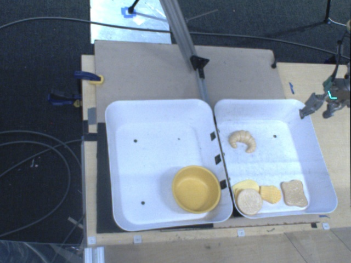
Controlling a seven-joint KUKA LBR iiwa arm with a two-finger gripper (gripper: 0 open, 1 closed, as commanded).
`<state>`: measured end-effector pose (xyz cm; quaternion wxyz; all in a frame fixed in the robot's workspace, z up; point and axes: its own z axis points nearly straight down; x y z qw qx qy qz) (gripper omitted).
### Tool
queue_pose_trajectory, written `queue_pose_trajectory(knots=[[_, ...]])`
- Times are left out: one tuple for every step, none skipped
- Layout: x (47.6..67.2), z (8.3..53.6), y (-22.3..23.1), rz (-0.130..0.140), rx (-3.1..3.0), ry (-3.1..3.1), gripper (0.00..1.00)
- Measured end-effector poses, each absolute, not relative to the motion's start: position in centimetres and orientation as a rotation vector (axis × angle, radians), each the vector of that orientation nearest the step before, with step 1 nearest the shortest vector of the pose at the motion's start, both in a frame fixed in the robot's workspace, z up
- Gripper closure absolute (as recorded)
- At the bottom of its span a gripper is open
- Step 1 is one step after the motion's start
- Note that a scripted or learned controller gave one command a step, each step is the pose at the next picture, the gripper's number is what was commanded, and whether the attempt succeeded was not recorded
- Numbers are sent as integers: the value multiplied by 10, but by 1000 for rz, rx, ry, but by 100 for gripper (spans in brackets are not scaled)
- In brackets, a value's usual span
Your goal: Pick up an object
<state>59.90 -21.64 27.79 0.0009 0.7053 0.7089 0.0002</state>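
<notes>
The right bin (315,147) holds a pale croissant (243,140) near its middle and, along its front edge, a round cracker (249,201) lying over a yellow disc (246,186), a small yellow chip (270,194) and a slice of bread (294,193). A yellow bowl (196,188) sits at the front right of the left bin (123,147). My gripper (318,107) hangs at the right edge of the view, just past the right bin's far right corner, open with nothing between its fingers.
A slanted grey pole (181,29) crosses from the top to the gap between the bins. A blue and yellow clamp (88,78) grips the bench's left edge. Cables lie on the dark floor at left.
</notes>
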Motion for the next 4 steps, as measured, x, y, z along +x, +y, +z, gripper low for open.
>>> queue_pose_trajectory(knots=[[599,278,-216,2,2214,2225,0],[593,231,-209,-1,2219,2224,0],[589,174,-201,-2,2221,2225,0],[588,132,-199,-1,2222,2222,0]])
